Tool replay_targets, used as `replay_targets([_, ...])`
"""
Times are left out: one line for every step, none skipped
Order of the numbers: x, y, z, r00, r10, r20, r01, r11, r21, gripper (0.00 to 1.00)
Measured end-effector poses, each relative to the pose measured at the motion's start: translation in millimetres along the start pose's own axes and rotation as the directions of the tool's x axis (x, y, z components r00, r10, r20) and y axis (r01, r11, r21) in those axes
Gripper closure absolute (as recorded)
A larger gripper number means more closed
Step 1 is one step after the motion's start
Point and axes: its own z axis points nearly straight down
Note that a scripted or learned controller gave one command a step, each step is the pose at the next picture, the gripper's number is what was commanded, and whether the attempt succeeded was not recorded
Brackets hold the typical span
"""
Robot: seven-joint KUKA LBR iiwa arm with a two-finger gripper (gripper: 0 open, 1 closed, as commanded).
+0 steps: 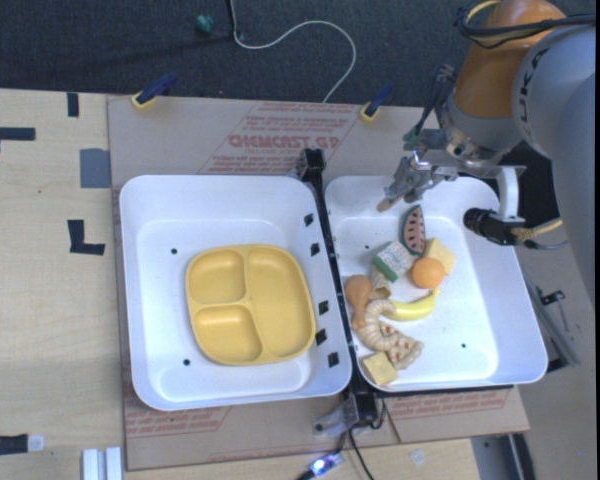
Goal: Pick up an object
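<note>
**Two bins on the tabletop: contents and hand position**

Left bin: shallow, white, rounded corners. Holds one item, a yellow divided plate with three compartments, lying flat and slightly turned, near the middle of the bin floor. Nothing lies in the plate's compartments.

Right bin: same make, set just beside the left bin, the two rims meeting along a dark centre strip. Holds a cluster of toy food pieces gathered toward its left-centre:
- watermelon slice, red with dark seeds and green rind, farthest item in the cluster;
- small green-and-white carton, just near-left of the slice;
- yellow block, to the right of the carton;
- orange, touching the yellow block's near side;
- banana, curved, just nearer than the orange;
- tan pastry-like piece, at the cluster's left edge;
- pale shrimp-like pieces, piled nearer than the banana;
- pale yellow cube, the nearest item, close to the bin's near wall.

Hand: over the far part of the right bin, just beyond the watermelon slice. Its two fingers are parted and point down to the left, with nothing between them. The grey arm with orange band enters from the far right.

Surroundings: cardboard sheet under both bins; white cable on the dark floor beyond.
</note>
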Motion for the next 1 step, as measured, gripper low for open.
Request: replay_targets([0.9, 0.5, -20.7, 1.0, 0.0, -0.001, 0.0, 1.0, 0.004, 1.0])
